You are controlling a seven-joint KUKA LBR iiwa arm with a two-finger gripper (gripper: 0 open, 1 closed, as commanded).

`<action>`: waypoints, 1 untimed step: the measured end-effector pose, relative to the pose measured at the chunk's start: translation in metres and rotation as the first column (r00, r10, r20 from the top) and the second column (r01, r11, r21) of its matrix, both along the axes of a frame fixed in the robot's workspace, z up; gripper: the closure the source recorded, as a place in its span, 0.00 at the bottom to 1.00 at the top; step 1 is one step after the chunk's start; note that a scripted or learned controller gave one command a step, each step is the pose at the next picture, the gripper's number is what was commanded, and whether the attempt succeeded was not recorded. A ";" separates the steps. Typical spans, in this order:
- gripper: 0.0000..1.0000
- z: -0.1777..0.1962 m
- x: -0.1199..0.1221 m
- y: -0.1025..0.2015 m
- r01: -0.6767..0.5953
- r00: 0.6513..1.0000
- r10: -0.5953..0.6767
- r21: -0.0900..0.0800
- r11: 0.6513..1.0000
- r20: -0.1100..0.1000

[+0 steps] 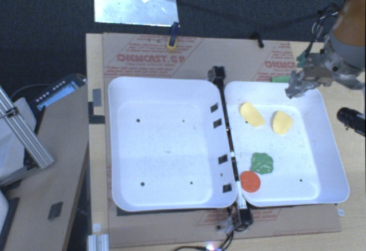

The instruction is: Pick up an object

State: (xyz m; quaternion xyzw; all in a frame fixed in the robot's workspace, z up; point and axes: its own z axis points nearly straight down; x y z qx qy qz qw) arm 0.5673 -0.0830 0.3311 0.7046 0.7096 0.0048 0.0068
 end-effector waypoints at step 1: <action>1.00 0.062 0.052 0.042 -0.003 1.000 0.003 0.003 1.000 -0.003</action>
